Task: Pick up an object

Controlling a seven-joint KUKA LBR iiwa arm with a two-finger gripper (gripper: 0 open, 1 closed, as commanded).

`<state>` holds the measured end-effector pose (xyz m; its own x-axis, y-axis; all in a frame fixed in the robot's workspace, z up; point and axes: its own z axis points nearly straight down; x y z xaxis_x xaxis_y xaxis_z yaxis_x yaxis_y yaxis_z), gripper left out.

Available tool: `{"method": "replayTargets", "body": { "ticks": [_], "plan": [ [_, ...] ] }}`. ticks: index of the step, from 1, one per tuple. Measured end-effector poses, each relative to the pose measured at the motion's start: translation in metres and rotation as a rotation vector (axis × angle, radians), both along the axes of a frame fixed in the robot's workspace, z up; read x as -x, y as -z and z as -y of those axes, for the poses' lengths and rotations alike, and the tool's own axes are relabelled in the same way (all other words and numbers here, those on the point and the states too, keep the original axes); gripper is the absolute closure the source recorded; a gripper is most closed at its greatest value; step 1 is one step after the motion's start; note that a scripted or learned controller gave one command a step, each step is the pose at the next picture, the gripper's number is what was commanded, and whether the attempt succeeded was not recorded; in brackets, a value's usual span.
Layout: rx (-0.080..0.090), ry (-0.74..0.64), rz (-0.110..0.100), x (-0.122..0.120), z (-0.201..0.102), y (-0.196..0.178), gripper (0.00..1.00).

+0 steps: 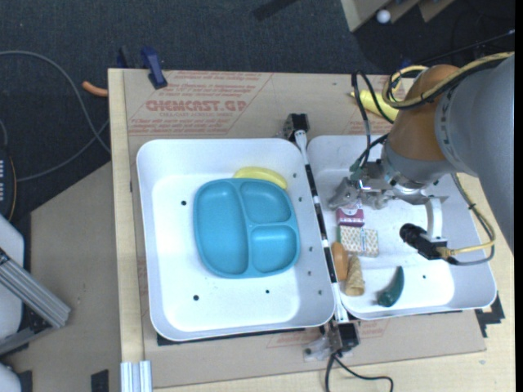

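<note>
Dark carpet surrounds the brown surface (204, 104), which carries two white bins. From my station I see the left bin (163, 300) holding a blue divided plate (245, 225) with a yellow piece (261, 175) just behind it. My gripper (353, 194) hangs low in the right bin (466, 284); whether the fingers are spread or closed I cannot tell. Just beneath it lie a small pink-and-white packet (351, 216), a patterned packet (359, 240), a tan cone (350, 272) and a teal piece (391, 287).
</note>
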<state>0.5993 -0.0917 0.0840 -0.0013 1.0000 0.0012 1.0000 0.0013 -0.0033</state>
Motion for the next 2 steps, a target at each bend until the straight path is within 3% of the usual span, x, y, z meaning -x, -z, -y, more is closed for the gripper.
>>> {"method": "replayTargets", "body": {
  "ticks": [1,2],
  "plan": [
    [0.000,-0.001,0.003,-0.001,0.000,-0.011,1.00],
    [0.000,-0.001,0.007,-0.049,-0.062,-0.102,1.00]
  ]
}}
